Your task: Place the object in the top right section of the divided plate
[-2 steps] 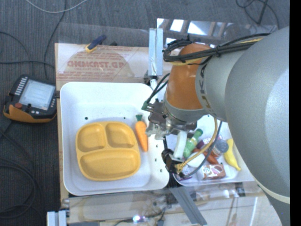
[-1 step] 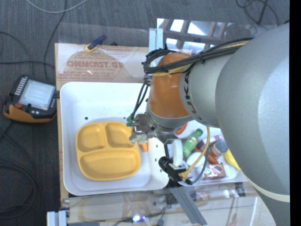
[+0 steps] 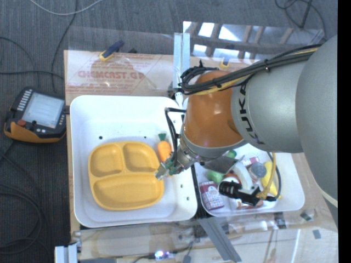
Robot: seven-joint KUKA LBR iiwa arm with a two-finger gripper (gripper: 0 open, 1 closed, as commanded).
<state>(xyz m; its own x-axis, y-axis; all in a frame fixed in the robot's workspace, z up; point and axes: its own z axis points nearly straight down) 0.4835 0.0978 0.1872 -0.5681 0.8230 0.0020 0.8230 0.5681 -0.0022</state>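
Dark carpet with loose cables surrounds the tabletop (image 3: 109, 75); two white bins sit side by side. Left bin (image 3: 109, 114) holds a yellow divided plate (image 3: 125, 174). Toy carrot (image 3: 163, 149) lies just beside the plate's right rim, near its top right section. Claw (image 3: 167, 169) sits low, right next to the carrot; whether it is released or clenched cannot be told. Carrot judged light, rigid plastic, smooth and likely slippery; best taken across the orange body at mid-length.
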